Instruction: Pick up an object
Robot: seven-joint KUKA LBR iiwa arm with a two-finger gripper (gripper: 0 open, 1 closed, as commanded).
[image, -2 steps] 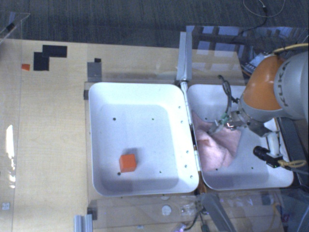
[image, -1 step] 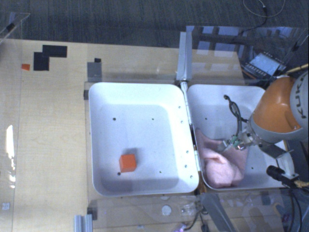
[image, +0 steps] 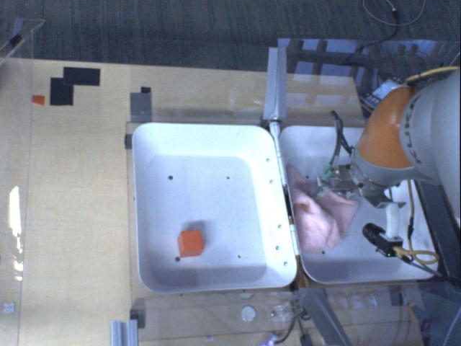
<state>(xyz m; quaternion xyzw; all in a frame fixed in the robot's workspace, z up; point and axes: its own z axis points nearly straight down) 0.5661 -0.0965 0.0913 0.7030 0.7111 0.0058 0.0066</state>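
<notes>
The gripper [image: 333,182] is down at the pink cloth [image: 320,215] in the right bin [image: 360,269]. I cannot tell its state. Next it must pinch and lift.

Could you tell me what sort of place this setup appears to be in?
Probably a robotics lab bench for pick trials: two white bins set side by side, a grey arm reaching in, loose cabling on the carpeted floor behind.

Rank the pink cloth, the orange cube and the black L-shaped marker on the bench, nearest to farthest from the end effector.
1. Pink cloth, right bin, right beside the end effector.
2. Orange cube, left bin, near its front.
3. Black L-shaped marker, far left of the bench.
</notes>
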